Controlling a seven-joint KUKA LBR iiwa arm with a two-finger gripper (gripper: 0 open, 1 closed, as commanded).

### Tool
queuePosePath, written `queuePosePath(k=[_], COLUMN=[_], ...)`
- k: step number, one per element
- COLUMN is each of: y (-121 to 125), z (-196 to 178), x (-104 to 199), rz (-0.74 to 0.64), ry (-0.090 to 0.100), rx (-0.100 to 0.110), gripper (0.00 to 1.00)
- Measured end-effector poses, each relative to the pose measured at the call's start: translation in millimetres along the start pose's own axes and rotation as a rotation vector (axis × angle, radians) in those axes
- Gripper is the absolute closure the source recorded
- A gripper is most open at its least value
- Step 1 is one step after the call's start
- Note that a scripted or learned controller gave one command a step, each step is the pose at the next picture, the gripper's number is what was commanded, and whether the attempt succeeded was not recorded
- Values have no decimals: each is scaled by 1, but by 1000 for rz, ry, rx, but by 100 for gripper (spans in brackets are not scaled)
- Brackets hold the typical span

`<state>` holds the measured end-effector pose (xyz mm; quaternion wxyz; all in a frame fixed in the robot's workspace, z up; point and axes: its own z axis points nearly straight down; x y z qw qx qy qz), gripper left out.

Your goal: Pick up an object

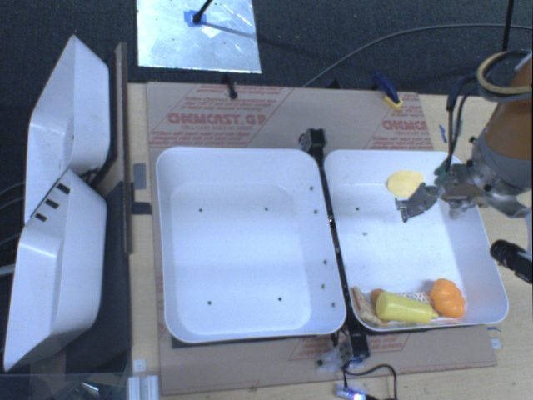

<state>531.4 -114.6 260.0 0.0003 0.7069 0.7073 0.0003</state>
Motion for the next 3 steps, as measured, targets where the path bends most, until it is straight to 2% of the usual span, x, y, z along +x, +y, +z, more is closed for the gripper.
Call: queuePosePath(k=[1, 2, 3], y=[62, 10, -2], z=[-34, 12, 50], x=[43, -14, -68], rz=[-75, 5, 5], ry=[0, 0, 0], rx=[-4, 4, 3], gripper=[0, 0, 0])
